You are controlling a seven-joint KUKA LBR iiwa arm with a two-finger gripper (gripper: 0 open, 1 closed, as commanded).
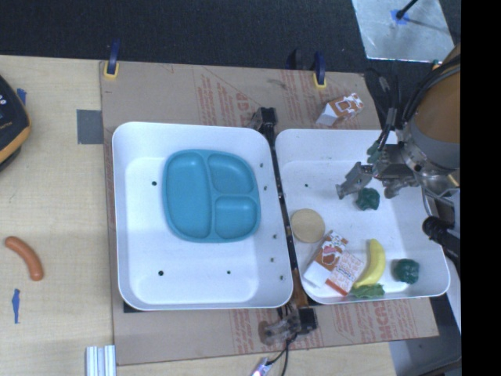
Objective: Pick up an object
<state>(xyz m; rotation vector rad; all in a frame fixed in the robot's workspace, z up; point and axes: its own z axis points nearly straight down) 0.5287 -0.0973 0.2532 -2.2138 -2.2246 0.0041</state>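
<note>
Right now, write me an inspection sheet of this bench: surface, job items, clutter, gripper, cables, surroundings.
Surface: cardboard sheet on a wooden bench, bearing the left bin and right bin side by side.
Job's things: right bin holds a banana, a carton, a round tan disc and two dark green pieces.
Clutter: blue divided plate in the left bin; sausage on the bench; small carton on the cardboard.
Gripper: gripper low over the right bin, next to the upper green piece; nothing seen held.
Cables: wires at the front edge.
Surroundings: dark floor behind.
</note>
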